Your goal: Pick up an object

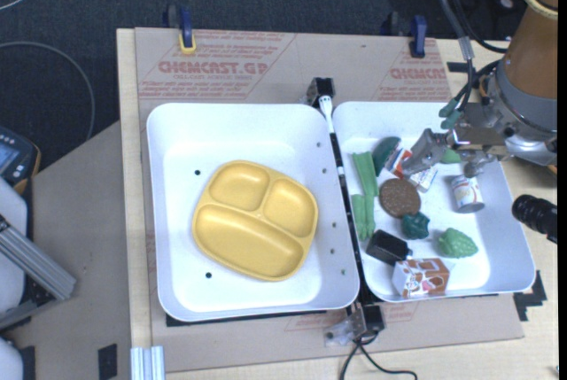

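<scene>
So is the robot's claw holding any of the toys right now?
It can't be told. The gripper is low over the right bin, by a red-and-white packet, but nothing shows clearly between its fingers.

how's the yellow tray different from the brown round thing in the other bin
The yellow tray is far larger than the brown disc. The tray is a rounded rectangle split into three compartments; the disc is a plain circle. The tray lies alone in the left bin, while the disc sits crowded among other items in the right bin. Both lie flat.

Board point(221, 59) under bins: "CHEMCAST GP" (red, printed twice).
</scene>
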Available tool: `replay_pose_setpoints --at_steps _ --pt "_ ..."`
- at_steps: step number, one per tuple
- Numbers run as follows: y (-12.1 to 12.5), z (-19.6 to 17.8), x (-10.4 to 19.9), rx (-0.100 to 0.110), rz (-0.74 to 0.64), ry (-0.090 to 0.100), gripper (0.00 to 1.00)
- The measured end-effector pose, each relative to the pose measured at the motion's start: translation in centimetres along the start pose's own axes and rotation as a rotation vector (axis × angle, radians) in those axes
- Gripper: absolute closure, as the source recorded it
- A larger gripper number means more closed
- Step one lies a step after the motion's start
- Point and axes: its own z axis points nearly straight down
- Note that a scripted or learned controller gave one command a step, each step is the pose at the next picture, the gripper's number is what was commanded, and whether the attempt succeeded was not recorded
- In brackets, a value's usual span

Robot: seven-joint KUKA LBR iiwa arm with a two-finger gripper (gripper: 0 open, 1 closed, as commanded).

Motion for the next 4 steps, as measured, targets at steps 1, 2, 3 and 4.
replay_pose_setpoints --at_steps 1,2,3,4 --pt "0.6 24.9 -6.2 -0.036 -0.004 -0.003 0.0" --pt "10.9 26.3 -5.9 -0.03 -0.007 -0.004 0.0" --pt "10.4 25.4 -6.0 -0.022 -0.002 -0.001 1.0" --pt "10.9 15.9 1.7 -0.027 -0.01 0.001 1.0"
